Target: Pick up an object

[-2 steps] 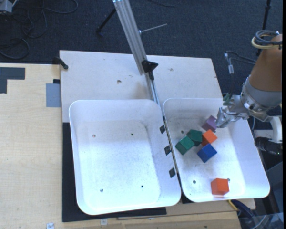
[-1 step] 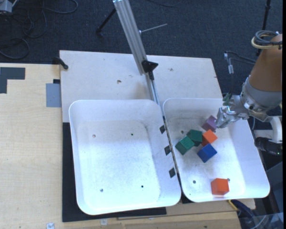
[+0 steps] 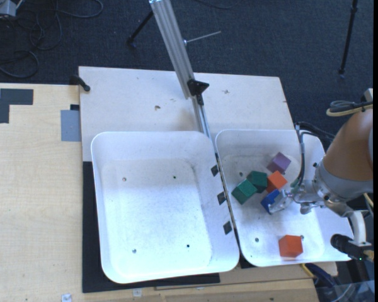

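Observation:
The right bin [image 3: 264, 257] holds several small blocks. Clustered in its middle are a purple block [image 3: 279, 163], an orange block [image 3: 276, 181], two dark green blocks [image 3: 257, 180] [image 3: 243, 192] and a blue block [image 3: 270, 199]. A larger orange-red block [image 3: 290, 245] lies apart, near the front rim. My gripper [image 3: 279, 204] reaches in from the right, low in the bin, its tip right against the blue block's near right side. The gripper body hides part of the blue block.
The left bin [image 3: 107, 168] sits beside the right one, with black clips along the shared wall [image 3: 222, 197]. A slanted aluminium rail [image 3: 176, 49] rises behind the bins. The arm's orange band [image 3: 356, 150] hangs over the right bin's right rim.

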`<action>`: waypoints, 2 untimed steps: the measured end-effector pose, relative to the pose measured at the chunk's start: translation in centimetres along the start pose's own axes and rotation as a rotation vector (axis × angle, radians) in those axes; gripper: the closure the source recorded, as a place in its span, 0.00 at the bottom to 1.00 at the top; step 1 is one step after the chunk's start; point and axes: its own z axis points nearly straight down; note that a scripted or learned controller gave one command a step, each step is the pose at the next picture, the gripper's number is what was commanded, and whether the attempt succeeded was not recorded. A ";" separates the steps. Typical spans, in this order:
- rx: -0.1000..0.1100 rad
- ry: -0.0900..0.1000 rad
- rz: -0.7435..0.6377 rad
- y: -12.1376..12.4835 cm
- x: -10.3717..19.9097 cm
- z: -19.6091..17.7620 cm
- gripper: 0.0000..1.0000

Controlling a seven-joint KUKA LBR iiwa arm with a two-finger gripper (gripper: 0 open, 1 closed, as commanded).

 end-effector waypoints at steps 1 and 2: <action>-0.012 -0.003 -0.003 0.2 1.5 3.0 0.00; -0.017 -0.003 -0.008 6.6 5.1 2.8 0.00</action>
